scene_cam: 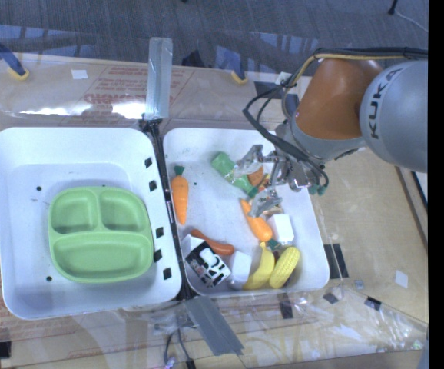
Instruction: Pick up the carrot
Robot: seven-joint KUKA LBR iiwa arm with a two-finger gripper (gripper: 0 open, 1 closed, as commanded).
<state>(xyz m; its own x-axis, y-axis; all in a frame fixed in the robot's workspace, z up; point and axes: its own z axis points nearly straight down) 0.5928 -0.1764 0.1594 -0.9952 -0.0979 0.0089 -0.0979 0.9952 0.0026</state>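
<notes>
Seen from above: gripper (264,179) lowered among clutter in the right bin (308,206), grip state impossible to tell, apparently aimed wide, since the carrot (180,194) lies apart, along the bin's left wall.

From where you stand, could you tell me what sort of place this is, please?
Probably a robotics lab grasping bench: a KUKA arm reaches over two white bins, toy food such as a carrot fills one, and plastic sheeting covers the bench.

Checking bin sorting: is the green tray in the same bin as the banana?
No, the tray lies in the left bin, the banana in the right.
</notes>
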